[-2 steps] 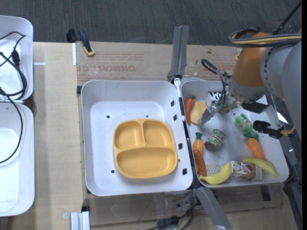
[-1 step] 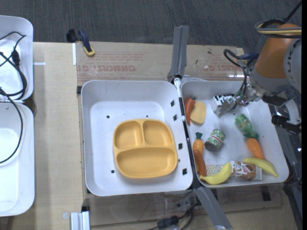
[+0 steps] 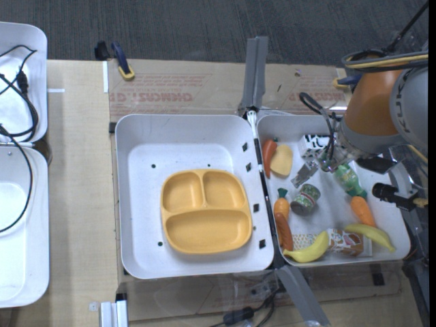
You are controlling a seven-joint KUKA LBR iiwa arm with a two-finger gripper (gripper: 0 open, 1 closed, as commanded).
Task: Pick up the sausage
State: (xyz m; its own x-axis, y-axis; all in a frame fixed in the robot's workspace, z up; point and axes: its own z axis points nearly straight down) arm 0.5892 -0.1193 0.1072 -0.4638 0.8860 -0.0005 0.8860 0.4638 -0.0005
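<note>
The grey arm with its orange band (image 3: 371, 107) reaches in from the right edge of the camera view, bulking large at the upper right. Its wrist slants down and to the left, ending in the metal two-finger gripper (image 3: 308, 172), whose tip hangs low, pointing down-left.

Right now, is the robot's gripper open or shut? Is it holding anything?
Gripper: cannot be told whether open or closed; it hangs over the right bin above the small can, with nothing seen held in it.
</note>
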